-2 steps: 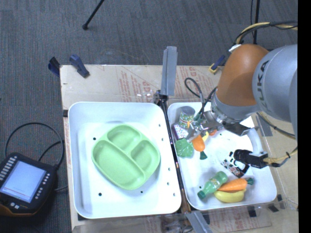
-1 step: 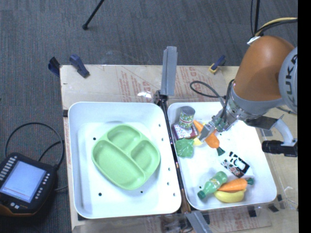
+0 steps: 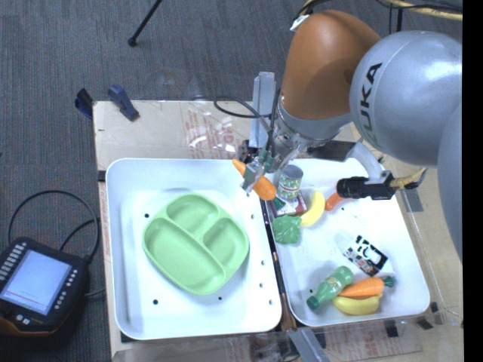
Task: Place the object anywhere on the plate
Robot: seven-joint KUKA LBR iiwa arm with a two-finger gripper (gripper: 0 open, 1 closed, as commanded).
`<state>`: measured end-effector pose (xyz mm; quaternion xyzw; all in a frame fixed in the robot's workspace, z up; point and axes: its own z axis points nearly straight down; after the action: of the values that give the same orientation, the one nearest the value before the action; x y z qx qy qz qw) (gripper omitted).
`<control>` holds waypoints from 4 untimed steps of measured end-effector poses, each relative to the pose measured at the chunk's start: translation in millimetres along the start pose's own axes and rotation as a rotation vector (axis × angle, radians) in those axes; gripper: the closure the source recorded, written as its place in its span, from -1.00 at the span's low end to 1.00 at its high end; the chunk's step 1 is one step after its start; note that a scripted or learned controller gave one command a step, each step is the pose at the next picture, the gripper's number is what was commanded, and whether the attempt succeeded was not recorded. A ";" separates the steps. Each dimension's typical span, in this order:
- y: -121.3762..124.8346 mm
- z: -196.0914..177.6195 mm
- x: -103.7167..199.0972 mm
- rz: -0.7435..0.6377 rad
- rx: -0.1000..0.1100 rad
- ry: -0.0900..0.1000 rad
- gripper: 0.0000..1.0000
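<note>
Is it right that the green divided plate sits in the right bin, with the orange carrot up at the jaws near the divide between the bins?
Not quite: the camera view shows the green divided plate in the left bin, not the right one. The rest stands: the orange carrot is up at the gripper, near the divide between the bins.

Orange carrot (image 3: 259, 185) seemingly between jaws, above bins' shared edge

arm: came in from the right, wrist bent down | gripper (image 3: 256, 173): low, fingers pinched round an orange carrot (image 3: 259, 185)
</note>
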<state>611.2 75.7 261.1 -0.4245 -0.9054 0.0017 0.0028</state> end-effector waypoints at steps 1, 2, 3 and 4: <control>0.0 0.0 -0.1 0.000 0.000 0.000 -1.00; 36.1 21.3 3.4 -0.075 -0.001 -0.001 -1.00; -40.3 -32.5 23.1 0.075 0.001 0.000 -1.00; -40.3 -32.4 23.2 0.074 0.001 0.000 -1.00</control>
<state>565.6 67.9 293.8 -0.4578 -0.8891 0.0023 0.0030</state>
